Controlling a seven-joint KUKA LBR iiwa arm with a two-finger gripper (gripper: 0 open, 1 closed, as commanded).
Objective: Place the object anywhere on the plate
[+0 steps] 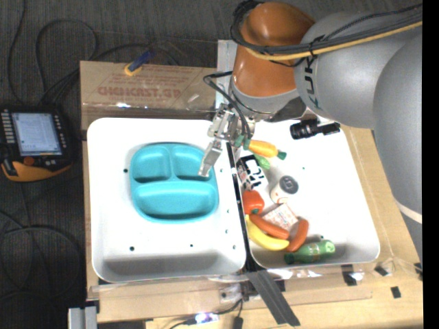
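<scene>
The end effector (208,162) hangs over the right edge of the blue plate (173,190) in the left bin (110,252). I cannot tell if it is grasping anything. The toy foods, like a banana (260,239) and a carrot (264,148), lie in the right bin (350,204).

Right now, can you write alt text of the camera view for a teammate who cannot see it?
The grey arm's hand hangs over the right edge of a blue divided plate in the left white bin. The right white bin holds toy foods: a carrot, a banana and others.
</scene>
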